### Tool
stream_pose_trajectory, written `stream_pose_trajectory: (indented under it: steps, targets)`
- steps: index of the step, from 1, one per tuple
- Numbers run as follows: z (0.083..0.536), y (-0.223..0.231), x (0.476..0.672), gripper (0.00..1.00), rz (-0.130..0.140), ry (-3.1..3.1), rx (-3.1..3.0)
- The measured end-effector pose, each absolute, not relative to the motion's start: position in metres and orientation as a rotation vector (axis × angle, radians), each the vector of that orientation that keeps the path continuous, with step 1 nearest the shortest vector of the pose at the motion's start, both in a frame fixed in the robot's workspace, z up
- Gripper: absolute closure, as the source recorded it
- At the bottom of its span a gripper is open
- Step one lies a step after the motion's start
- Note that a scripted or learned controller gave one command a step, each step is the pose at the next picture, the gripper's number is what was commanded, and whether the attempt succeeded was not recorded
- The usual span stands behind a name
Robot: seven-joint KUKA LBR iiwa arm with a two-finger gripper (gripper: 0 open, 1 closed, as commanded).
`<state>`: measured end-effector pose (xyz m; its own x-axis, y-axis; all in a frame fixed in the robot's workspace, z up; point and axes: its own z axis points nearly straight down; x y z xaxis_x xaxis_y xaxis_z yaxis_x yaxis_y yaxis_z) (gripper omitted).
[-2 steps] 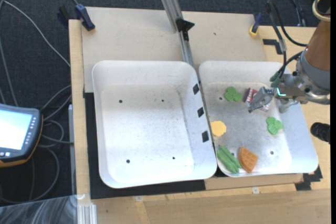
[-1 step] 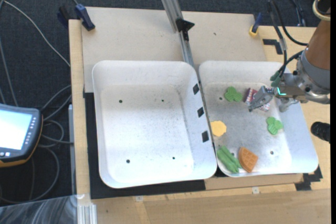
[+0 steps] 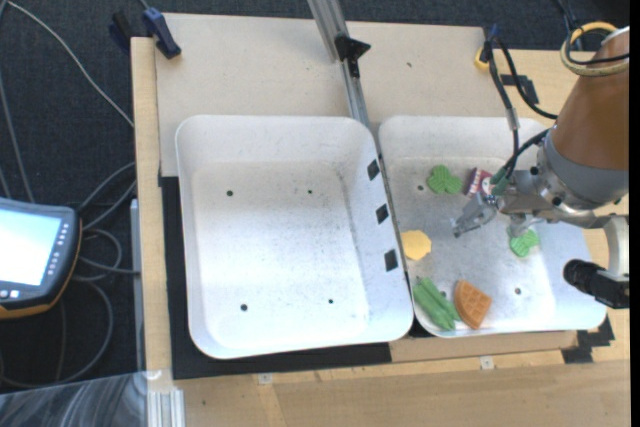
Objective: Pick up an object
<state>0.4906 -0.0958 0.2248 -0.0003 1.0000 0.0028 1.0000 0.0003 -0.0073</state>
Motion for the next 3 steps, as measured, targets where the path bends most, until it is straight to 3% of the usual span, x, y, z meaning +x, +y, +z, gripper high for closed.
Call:
stream_pose_trajectory:
  steps: [2,3]
  targets:
    - [0.119,-0.105,0.492,0.00,0.006,-2.215,-2.216]
    - [0.133,-0.105,0.494,1.00,-0.003,-2.221,-2.221]
